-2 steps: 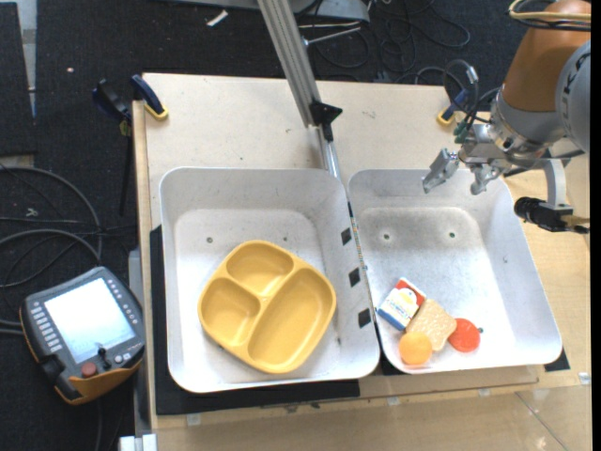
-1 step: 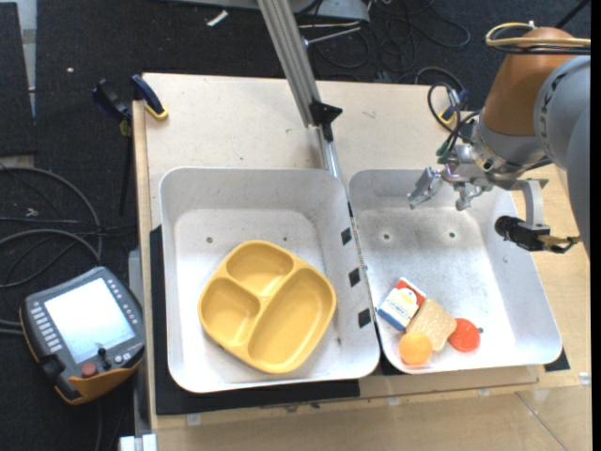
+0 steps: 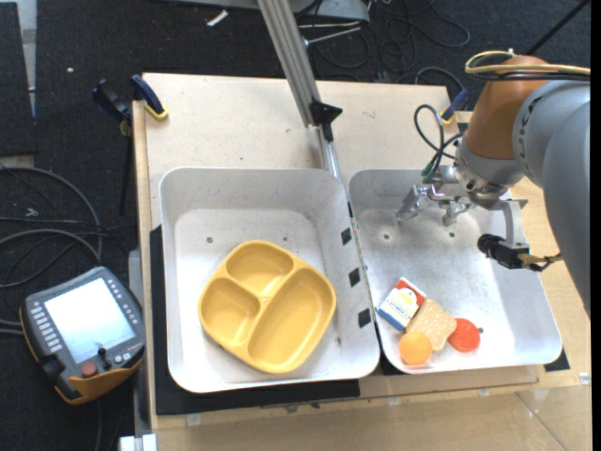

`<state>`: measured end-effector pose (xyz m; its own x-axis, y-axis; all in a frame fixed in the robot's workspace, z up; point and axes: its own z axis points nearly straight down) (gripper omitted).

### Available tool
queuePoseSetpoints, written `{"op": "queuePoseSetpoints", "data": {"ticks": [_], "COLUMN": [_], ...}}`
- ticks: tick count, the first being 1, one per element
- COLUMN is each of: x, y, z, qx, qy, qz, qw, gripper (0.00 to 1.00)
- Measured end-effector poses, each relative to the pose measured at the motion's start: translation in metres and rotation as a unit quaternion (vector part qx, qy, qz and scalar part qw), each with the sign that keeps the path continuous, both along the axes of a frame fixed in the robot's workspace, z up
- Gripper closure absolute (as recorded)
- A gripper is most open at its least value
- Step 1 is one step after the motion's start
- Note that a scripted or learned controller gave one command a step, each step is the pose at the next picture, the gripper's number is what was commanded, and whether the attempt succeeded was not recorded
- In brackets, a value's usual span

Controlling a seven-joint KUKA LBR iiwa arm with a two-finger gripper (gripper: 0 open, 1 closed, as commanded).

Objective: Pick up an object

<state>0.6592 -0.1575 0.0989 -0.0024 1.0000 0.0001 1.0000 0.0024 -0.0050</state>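
A: Camera view, looking down at a slant. Two white bins side by side on the bench. Left bin [image 3: 188,205] carries a yellow divided plate [image 3: 267,304], three compartments, sitting toward the bin's 5 o'clock area.

B: And the right bin [image 3: 507,289]?

A: Four small items bunched at its 6 o'clock edge. A small carton [image 3: 400,305], white and blue with a red end, lies at the 9 o'clock side of the bunch. A tan cracker-like piece [image 3: 433,318] touches it. An orange round piece [image 3: 415,349] sits at 6 o'clock of the cracker piece, against it. A red tomato-like piece [image 3: 464,335] sits at 3 o'clock of the cracker piece, just beside it.

B: Arm position?

A: Grey arm with the orange band reaches in from 3 o'clock. The gripper [image 3: 433,207] hangs over the right bin's 12 o'clock part, well apart from the bunch of items.

B: Tool state?

A: The fingers [image 3: 409,207] look splayed wide, with bare bin floor visible between them. Nothing is held.

B: Anything else on the bench?

A: A metal pole [image 3: 296,59] slants down from 12 o'clock and ends between the bins' far corners. A blue and yellow clamp [image 3: 146,97] sits at the bench's 10 o'clock corner. A teach pendant [image 3: 84,332] lies off the bench at 8 o'clock.
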Motion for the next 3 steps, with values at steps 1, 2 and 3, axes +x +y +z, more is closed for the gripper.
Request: {"op": "queuePoseSetpoints", "data": {"ticks": [1, 2, 3], "x": [0.002, 0.007, 0.011], "y": [0.000, -0.003, -0.006], "z": [0.015, 0.059, 0.103], "qx": [-0.0009, -0.0009, -0.0009], "qy": [-0.004, -0.006, -0.006], "qz": [0.000, 0.000, 0.000], "qw": [1.0000, 1.0000, 1.0000], "gripper": [1.00, 1.00, 1.00]}}
